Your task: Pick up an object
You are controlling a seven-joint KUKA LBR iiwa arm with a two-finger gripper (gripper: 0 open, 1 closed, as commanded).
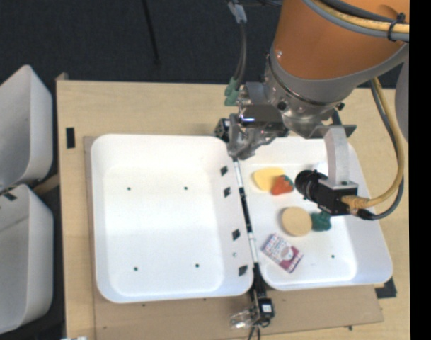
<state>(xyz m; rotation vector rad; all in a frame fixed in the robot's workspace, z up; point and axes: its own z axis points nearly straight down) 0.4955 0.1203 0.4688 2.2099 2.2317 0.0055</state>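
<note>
camera view: the arm (335, 41), grey with a broad orange band, was observed reaching in from the right and standing over the rear of the right bin (357, 261). the hand (242, 142) was located at the rear left corner of that bin, close to the divide between the two bins. whether the hand was wide or narrow could not be told, as its tip was dark and crowded by the mount. nothing was seen held in it.

the objects were recorded in the right bin, all apart from the hand. a yellow piece (266, 178) was noted nearest the hand, with a red strawberry-like item (282, 185) touching its right side. a round tan disc (296, 222) was found nearer the front, with a small green item (320, 222) just beside it on the right. a small patterned packet (282, 253) was recorded lying flat towards the front of the bin, near the divide. a black cylindrical fitting (321, 190) attached to the arm was seen above the bin, to the right of the red item.

the left bin (158, 218) was noted beside the right one on the wooden bench (77, 105).
</note>
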